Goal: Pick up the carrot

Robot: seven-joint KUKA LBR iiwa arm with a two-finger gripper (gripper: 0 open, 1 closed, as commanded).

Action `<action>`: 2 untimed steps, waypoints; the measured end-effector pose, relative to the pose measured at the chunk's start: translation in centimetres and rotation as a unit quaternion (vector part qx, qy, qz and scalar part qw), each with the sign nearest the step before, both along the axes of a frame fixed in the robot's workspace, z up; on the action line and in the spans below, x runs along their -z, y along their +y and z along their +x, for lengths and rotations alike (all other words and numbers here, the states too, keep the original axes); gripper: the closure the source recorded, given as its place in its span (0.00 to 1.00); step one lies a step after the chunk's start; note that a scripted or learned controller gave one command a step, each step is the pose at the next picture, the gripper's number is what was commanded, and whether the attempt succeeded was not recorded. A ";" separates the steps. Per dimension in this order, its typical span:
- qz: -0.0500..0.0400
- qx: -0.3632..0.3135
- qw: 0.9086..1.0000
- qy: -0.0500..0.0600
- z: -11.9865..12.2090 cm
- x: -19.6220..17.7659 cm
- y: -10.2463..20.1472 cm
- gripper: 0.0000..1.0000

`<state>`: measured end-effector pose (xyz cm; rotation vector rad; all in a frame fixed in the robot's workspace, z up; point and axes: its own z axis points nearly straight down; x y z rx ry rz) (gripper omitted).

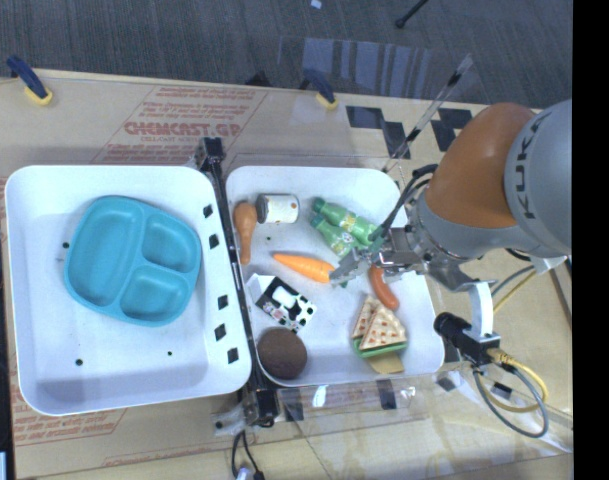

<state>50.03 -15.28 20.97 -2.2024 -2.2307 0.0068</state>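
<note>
The carrot [302, 265] is orange and tapered. It lies flat near the middle of the right bin [314, 180], with its thick end pointing right. My gripper [354, 265] hangs low over the bin, right at the carrot's thick end and touching or nearly touching it. The grey arm with its orange band [484, 168] reaches in from the right. The carrot rests on the bin floor and nothing has lifted it.
Around the carrot lie a tan root-shaped piece [245, 230], a white can [277, 208], green items [342, 225], a red sausage [384, 289], a sandwich wedge [379, 328], a black-and-white toy [287, 306] and a brown ball [282, 354]. The left bin [44, 368] holds a blue divided plate [134, 259].
</note>
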 end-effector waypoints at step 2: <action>-0.002 -0.005 1.000 0.002 6.3 7.9 1.8 1.00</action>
